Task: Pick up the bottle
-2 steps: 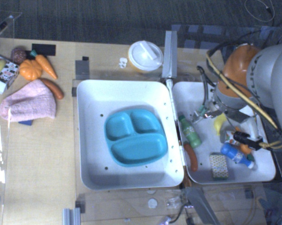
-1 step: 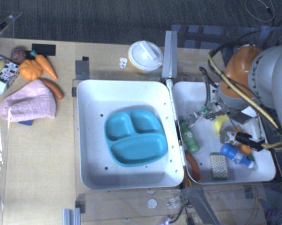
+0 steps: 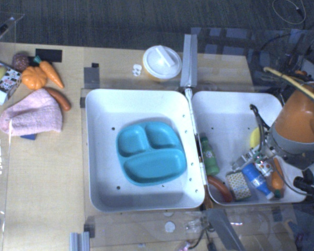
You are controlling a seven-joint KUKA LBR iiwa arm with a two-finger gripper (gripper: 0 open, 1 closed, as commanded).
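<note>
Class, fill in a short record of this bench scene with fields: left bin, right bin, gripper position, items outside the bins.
left bin: holds a blue divided tray
right bin: green bottle along its left wall; blue bottle, sponge, sausage
gripper: low in right bin, just above blue bottle
outside bins: pink cloth, toy carrot, white lid

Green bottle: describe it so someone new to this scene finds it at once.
Look in the right white bin, along its left wall next to the divider between the two bins. The green bottle lies there lengthwise, dark cap pointing away from the bin's near edge, apart from the gripper. It is the only green item; the blue bottle and red sausage lie nearer the front.
</note>
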